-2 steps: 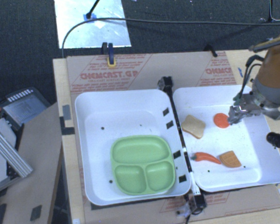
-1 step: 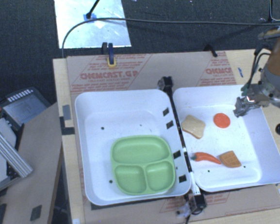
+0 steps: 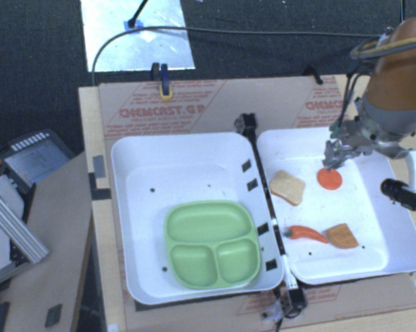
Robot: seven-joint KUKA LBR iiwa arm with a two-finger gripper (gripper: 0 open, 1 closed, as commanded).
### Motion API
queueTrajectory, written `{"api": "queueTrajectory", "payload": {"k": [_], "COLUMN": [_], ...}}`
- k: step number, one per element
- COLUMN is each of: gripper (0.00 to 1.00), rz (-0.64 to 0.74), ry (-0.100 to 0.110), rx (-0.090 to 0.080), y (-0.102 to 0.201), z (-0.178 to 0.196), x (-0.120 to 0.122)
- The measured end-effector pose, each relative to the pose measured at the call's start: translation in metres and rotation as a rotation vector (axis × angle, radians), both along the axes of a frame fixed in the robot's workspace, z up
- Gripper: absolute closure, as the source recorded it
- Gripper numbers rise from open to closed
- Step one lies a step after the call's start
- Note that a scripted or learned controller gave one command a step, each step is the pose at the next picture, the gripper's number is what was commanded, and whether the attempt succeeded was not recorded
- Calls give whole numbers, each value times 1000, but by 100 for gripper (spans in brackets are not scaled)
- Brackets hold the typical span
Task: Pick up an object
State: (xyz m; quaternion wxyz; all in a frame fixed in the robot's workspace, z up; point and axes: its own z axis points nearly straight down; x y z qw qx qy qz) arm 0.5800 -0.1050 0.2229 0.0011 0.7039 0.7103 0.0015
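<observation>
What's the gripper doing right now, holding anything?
Gripper: right above the round red piece in the right bin; open or closed cannot be told, no grasp visible.

The worktop [image 3: 101,229] is a pale wooden surface, and a flat sheet of brown cardboard [image 3: 209,100] printed with red lettering lies over most of it. Two shallow white bins rest side by side on the cardboard, their inner rims touching along a line of black clips. The left bin [image 3: 132,168] sits toward the worktop's left side, the right bin [image 3: 389,254] toward the right, both square to the cardboard's edges. A yellow-and-dark clamp [image 3: 163,82] grips the cardboard's far edge. A small grey patch [image 3: 97,165] lies on the bare wood just left of the left bin.
</observation>
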Motion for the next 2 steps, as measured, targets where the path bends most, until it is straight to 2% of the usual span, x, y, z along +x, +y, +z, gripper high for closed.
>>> {"api": "queueTrajectory", "payload": {"k": [1,2], "gripper": [100,100], "rz": [0,1], "ry": [2,0], "rx": [0,1], "y": [50,102], "z": [-3,-10], "x": [1,19]}}
